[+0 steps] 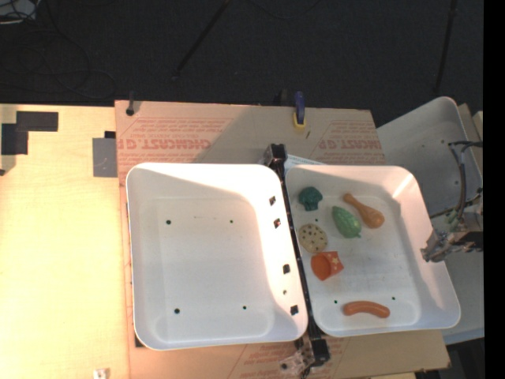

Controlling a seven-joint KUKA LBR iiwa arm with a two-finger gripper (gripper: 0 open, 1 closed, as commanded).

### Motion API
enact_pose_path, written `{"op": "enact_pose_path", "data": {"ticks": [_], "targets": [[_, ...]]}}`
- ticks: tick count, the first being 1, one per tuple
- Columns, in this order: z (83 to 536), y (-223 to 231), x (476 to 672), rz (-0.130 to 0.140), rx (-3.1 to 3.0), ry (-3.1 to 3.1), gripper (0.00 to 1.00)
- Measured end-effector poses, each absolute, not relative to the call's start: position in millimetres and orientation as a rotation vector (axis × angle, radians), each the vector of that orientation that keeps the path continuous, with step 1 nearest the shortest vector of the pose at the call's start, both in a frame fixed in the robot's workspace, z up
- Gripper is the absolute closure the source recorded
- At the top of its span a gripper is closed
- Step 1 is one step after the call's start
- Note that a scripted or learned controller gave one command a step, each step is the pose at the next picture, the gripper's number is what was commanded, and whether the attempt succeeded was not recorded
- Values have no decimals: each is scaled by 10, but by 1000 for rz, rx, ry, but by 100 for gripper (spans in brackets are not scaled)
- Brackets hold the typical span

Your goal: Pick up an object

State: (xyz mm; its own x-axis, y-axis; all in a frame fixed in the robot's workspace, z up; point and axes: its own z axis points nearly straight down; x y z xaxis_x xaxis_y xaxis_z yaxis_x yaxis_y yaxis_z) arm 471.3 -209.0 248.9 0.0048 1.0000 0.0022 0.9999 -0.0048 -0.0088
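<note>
Sausage (366, 309), in the right bin (442, 306) at its 6 o'clock wall, long axis running 3 to 9 o'clock; lies toward 8 o'clock from the gripper (443, 245), whose opening cannot be told.

Red print on the cardboard sheet (237, 136) under the bins, far strip: upside-down/mirrored lettering, two repeats, one far-left of centre, one far-right near the blue clamp (299, 109). Reads roughly like "CHEMCAST", not certain. Smaller lines beneath it too blurred to read. More faint red print on the cardboard's near edge, unreadable. No legible text on the bins or toys.
</note>
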Motion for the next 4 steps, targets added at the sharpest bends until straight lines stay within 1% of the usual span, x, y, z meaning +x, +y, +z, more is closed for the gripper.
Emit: {"op": "enact_pose_path", "data": {"ticks": [1, 2, 3, 4], "targets": [[3516, -1634, 4902, -9, -2221, -2232, 100], [1507, -1800, 4712, 14, -2210, -2207, 100], [2987, -1358, 5014, -14, -2223, -2235, 100], [3645, -988, 5330, -6, -2219, -2231, 100]]}}
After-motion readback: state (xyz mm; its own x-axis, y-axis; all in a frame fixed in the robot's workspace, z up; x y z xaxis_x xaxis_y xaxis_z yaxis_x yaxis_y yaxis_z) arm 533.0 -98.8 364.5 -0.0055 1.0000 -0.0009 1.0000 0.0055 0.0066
